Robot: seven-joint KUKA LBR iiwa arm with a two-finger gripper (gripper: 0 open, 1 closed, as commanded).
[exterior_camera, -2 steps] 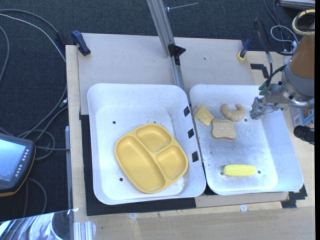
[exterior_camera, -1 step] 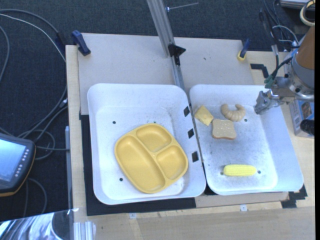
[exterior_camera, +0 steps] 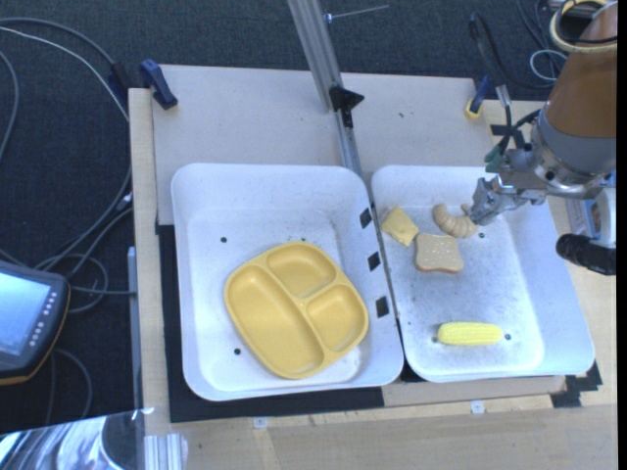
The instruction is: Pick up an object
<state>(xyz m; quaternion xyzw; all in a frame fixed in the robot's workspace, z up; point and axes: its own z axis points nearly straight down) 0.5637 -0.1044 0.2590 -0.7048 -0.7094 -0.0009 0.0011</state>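
The pincer (exterior_camera: 483, 204) hangs over the right bin (exterior_camera: 549, 292), in that bin's upper part, at the end of the grey arm (exterior_camera: 578, 116) that enters from three o'clock. Whether it is apart or together cannot be told from this view. Its tip sits just beside, perhaps touching, the right end of a pale curved pastry piece (exterior_camera: 453, 220); nothing is seen clamped in it.

Right bin, contents. The curved pastry piece lies at nine o'clock from the pincer, its long axis running roughly nine to three with the ends bent upward. At seven o'clock from it lies a toast slice (exterior_camera: 439, 254), flat, just beside or touching the pastry. At nine o'clock from the pastry lies a yellow wedge (exterior_camera: 399, 226), close to the bin's left wall, set apart from the toast. Well apart from these three, near the bin's lower edge at six o'clock from the pincer, lies a corn cob (exterior_camera: 470, 335); its long axis runs nine to three, nearly parallel to the lower rim, with the paler end toward nine o'clock.

Left bin (exterior_camera: 196, 204), contents. A yellow divided plate (exterior_camera: 296, 307) with three compartments lies flat in the lower middle, its long axis tilted from ten o'clock to four o'clock.

A metal rail (exterior_camera: 318, 47) rises at twelve o'clock between the bins.
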